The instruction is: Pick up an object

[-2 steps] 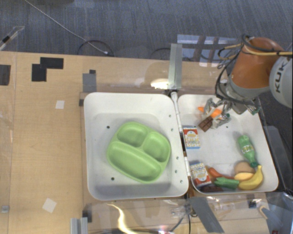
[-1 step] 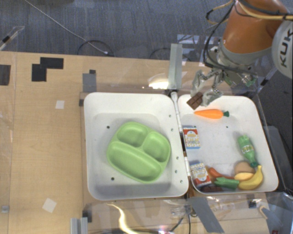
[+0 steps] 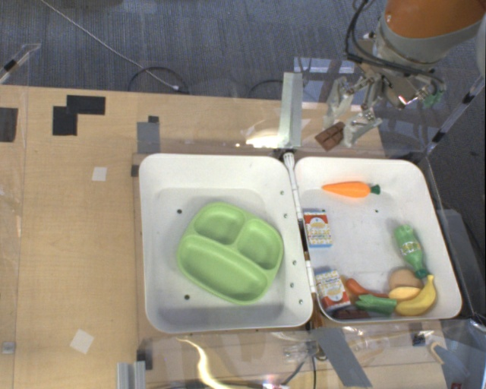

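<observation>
A small brown block [image 3: 331,137] sits at the tips of the gripper [image 3: 351,121], above the bench just beyond the far rim of the right bin [image 3: 425,182]; it seems to be pinched between the fingers [image 3: 336,97], which stand fairly close together, though the grip itself is hard to make out. The gripper hangs from the grey arm [image 3: 402,53] with its orange band [image 3: 425,17], which enters at the top right. Taking the right bin as landmark: inside it near the far wall lies a carrot [image 3: 345,189], lengthwise across the bin. Against its left wall lies a small carton [image 3: 317,229], and nearer the front left corner a second carton [image 3: 328,286]. By its right wall lies a green bottle [image 3: 408,247], tilted. In its front right corner a banana [image 3: 420,298] curves around a potato [image 3: 404,278], touching it, with a green pepper [image 3: 376,303] and a red piece [image 3: 357,288] just beside them along the front wall. Left of the right bin, touching it along the shared rim, is the left bin [image 3: 152,228], holding a green divided plate [image 3: 230,251] near its middle.
</observation>
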You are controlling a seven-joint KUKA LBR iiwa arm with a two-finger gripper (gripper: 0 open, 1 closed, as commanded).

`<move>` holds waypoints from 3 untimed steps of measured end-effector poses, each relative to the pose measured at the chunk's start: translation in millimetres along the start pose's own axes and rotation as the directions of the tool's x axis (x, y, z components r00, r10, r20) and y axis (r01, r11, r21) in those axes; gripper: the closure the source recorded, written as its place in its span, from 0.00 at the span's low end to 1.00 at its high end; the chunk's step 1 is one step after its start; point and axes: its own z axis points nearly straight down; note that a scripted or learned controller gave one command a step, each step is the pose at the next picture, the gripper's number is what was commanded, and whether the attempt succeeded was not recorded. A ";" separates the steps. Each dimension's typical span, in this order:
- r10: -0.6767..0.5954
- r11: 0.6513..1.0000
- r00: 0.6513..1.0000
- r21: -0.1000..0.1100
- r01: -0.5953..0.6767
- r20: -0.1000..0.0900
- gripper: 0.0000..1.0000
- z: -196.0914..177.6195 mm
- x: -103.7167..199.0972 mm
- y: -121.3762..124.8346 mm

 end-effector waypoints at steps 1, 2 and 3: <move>0.082 0.997 0.997 -0.008 -0.082 -0.011 1.00 -17.6 -36.2 61.2; 0.084 0.996 0.996 -0.004 -0.084 0.001 1.00 -31.6 -37.5 59.3; 0.173 0.985 0.985 -0.008 -0.174 -0.014 1.00 -4.1 -61.1 102.9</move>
